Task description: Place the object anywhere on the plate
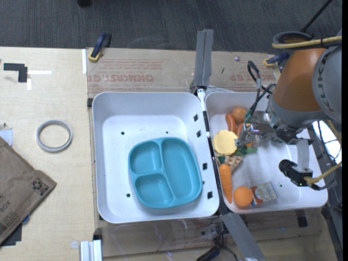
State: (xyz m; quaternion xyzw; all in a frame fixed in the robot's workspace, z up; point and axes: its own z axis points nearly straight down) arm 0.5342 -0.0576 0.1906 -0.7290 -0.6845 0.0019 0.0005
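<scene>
Gripper (251,135) is down in the right bin (283,200), over the food pile; whether it's open or clamped on anything, I can't tell. A yellow piece (224,142) sits at its nine o'clock. Further out at nine, the plate (165,172) carries nothing. Placing looks entirely undone.

- The plate (165,172) lies in the left bin (109,145).
- The right bin (312,200) holds toy food (225,142), gathered on its left side.
- A tape ring (54,135) lies left of both bins.
</scene>
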